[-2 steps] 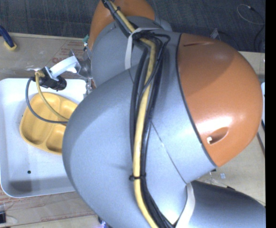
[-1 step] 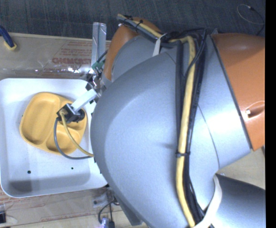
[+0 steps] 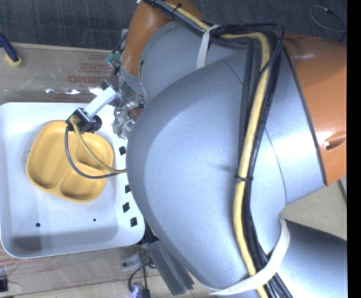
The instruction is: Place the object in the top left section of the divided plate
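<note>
Yellow plate in a white bin, under a grey and orange arm

The divided plate (image 3: 68, 161) is mustard yellow and plain, lying in a white bin (image 3: 12, 228) that carries two small black dots below the plate and black square marks along its right rim. Above the bin, brown cardboard (image 3: 56, 64) bears red lettering. The arm (image 3: 217, 166) is grey with orange bands, with black and yellow cables (image 3: 255, 104) along it.

Yellow divided plate (image 3: 70, 161) in left white bin (image 3: 6, 185) — grey arm (image 3: 217, 166) looming over; cable (image 3: 84, 166) crossing plate

Arm (image 3: 230, 160): bulky grey rounded shell, orange bands, yellow and black cables (image 3: 255, 104) strapped along it with white ties.
</note>
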Tool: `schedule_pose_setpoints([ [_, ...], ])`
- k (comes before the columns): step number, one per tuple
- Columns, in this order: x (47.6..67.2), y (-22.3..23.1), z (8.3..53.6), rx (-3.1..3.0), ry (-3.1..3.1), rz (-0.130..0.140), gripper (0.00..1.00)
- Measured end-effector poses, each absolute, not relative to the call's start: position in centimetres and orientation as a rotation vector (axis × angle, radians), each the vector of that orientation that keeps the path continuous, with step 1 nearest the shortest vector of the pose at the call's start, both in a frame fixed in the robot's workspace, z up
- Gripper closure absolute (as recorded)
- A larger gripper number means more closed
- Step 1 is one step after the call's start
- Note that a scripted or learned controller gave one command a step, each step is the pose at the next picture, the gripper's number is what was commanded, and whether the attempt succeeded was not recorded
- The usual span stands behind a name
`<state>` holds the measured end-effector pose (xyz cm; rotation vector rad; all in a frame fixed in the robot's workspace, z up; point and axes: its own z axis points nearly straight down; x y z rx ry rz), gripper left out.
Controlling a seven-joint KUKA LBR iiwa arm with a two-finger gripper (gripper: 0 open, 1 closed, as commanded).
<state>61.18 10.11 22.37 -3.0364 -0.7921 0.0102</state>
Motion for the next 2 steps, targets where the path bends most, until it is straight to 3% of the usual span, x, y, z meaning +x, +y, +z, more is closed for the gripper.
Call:
schedule_pose_setpoints([
  [1,61.17,10.10,22.37,-3.036,-0.792,0.012,0.00],
  [2,61.09,10.47,23.25,-3.029,-0.807,0.021,1.00],
])
